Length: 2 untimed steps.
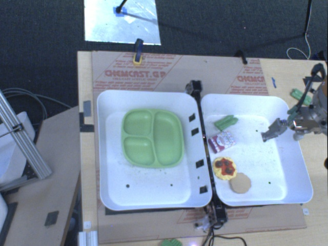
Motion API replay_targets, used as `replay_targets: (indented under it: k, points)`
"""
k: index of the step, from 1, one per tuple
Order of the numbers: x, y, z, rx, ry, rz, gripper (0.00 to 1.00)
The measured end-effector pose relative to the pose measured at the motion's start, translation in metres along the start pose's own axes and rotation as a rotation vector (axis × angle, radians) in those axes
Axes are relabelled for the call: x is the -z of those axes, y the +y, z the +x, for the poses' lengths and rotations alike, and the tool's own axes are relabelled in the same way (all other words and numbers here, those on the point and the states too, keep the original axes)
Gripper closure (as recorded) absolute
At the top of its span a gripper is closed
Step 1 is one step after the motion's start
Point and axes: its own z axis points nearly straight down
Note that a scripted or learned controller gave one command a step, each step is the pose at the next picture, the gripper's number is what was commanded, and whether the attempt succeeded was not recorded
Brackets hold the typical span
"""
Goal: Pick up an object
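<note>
From my station I see the gripper (272,130) hanging over the right side of the right bin (287,188), the arm coming in from the right edge; at this slant I cannot tell how it is set, and nothing shows clamped in it. The objects lie well apart from it, along the left side of that bin. Nearest the top is a small green piece (225,121), lying tilted. Just below it sits a red-and-white packet (221,141), close to the divider between the bins. Lower down I see a yellow round item with red spots (224,167), and touching its lower right edge a tan disc (240,183). In the left bin (110,188) rests a green divided plate (153,138) with three compartments, roughly centred. Both bins sit on a brown printed board (154,70) on the bench.
</note>
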Motion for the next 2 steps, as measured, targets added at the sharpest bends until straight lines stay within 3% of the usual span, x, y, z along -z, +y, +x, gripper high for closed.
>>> replay_targets:
  k: [1,2]
  points:
    - [-0.091,-0.004,-0.046,-0.013,0.000,0.018,0.00]
    - [-0.167,-0.005,-0.081,-0.012,0.000,0.016,0.00]
